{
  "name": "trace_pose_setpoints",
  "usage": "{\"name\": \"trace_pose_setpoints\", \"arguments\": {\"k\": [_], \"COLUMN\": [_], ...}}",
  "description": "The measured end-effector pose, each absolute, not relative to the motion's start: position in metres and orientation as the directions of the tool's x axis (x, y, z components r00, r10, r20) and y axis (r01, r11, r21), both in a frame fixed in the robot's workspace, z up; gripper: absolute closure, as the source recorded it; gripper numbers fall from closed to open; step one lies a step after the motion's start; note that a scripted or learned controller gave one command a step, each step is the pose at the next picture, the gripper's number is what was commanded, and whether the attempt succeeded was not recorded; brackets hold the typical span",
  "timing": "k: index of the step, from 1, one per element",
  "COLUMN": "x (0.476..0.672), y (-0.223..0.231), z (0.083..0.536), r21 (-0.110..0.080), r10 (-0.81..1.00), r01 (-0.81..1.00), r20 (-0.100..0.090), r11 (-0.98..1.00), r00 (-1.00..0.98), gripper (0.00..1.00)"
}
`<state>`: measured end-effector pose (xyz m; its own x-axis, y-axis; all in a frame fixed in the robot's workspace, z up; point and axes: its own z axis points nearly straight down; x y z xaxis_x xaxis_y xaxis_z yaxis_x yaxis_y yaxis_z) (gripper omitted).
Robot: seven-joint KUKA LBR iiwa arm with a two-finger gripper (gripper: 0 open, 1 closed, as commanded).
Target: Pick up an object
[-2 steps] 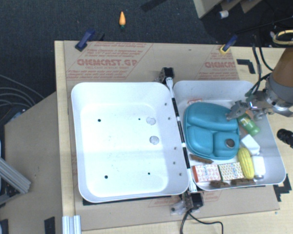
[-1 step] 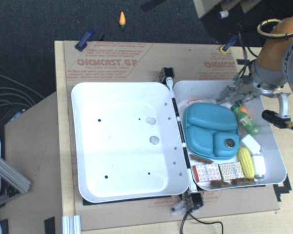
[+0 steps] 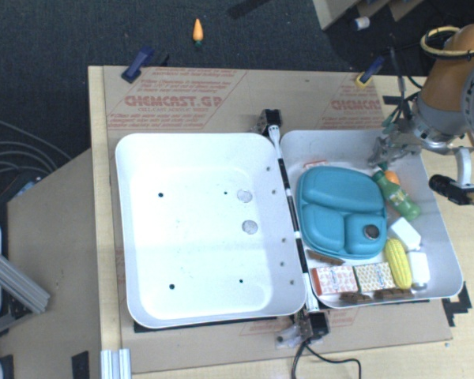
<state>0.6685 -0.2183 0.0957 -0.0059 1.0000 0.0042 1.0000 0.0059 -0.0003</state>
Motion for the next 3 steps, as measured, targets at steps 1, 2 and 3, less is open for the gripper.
{"name": "trace_pose_setpoints", "arguments": {"k": [1,2,3], "x": [0.669,0.669,0.669], "y": [-0.215,-0.217,-0.216], "z": [0.095,0.106,0.106], "r21": [-0.004,0.001,0.0], "r10": [1.0,1.0,1.0], "r01": [1.0,1.0,1.0], "r20": [0.011,0.005,0.007], "r11": [0.007,0.008,0.008], "r00": [-0.007,-0.008,-0.008], "gripper": [0.0,1.0,0.0]}}
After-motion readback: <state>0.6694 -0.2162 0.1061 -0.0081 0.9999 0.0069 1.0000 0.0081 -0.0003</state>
